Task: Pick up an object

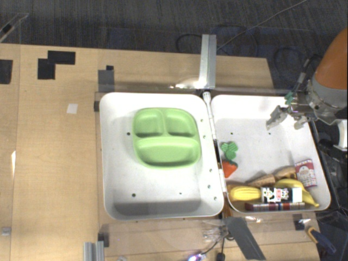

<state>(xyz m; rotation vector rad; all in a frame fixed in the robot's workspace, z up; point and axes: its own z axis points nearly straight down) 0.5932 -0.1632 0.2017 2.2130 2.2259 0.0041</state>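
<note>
Hovering end effector [286, 118], fingers spread, over right bin's [255, 113] far corner.

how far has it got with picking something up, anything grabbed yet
Done: the arm has reached in, and the gripper sits over the upper part of the right bin with its fingers apart. In hand: nothing between them. Left: the whole pick. The strawberry, the bananas, the small carton and the marker all lie along the bin's lower side, away from the gripper. The green divided plate lies in the left bin.

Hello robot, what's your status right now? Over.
Claw open, holding nothing, over right bin. Toy food heaped at bin's near edge, banana included. Nothing blocking.
</note>
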